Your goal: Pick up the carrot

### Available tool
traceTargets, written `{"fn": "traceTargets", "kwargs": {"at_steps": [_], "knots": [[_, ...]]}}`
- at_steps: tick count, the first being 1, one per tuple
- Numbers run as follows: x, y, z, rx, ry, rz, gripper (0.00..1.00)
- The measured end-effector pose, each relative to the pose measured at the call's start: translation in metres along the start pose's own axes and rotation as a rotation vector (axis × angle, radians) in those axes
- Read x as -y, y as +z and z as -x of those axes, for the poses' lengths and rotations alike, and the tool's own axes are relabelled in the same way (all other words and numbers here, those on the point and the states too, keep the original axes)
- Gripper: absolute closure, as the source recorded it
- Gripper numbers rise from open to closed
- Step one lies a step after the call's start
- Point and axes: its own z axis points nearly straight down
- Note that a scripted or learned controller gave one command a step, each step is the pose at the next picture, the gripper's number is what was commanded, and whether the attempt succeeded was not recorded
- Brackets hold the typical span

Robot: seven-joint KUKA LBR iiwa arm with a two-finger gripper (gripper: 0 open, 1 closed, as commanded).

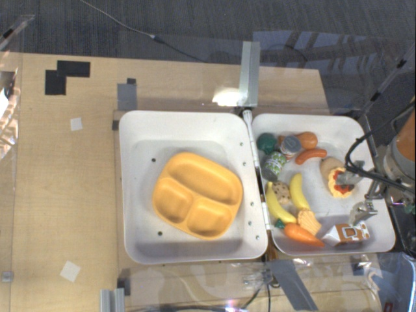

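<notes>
I am working from the single overhead view. The orange plastic toy carrot (303, 234) lies on its side along the near wall of the right white shallow plastic bin (383, 236), green stub end pointing left, tapered tip pointing right. It is crowded: a tan waffle-textured wedge (310, 222) touches it on the far side, and a small white printed carton (349, 234) lies just beside its tip. Two yellow plastic bananas (289, 197), smooth and curved, sit just beyond. I judge that this packing leaves little room for fingers on the far side of the carrot; the near side is bounded by the bin wall.

The claw (364, 211) hangs at the right side of the same bin, near the carton and right of the carrot, not touching it. Cables and the wrist obscure the fingers, so I cannot tell whether they are spread or pressed together. Nothing is visible between them.

Other contents of the right bin, all glossy moulded toys: a round pizza-like piece with red topping (338, 182), a reddish sausage (311, 154), a dark green rounded vegetable (266, 142), and a small tin can (289, 145).

The left white bin (130, 174) carries a yellow three-compartment plastic tray (197, 194), set at a slant. Both bins rest on the pale wooden table (71, 194).

The pick is not yet made.
</notes>
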Motion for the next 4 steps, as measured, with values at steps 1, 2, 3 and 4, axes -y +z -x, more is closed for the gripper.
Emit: {"fn": "traceTargets", "kwargs": {"at_steps": [1,2,3,4], "knots": [[-0.031,0.095,0.025,0.012,0.034,-0.003,0.00],[-0.003,0.095,0.084,0.005,0.089,0.000,0.00],[-0.010,0.066,0.112,0.004,0.318,0.000,0.00],[-0.057,0.097,0.099,0.005,0.367,0.001,0.00]]}}
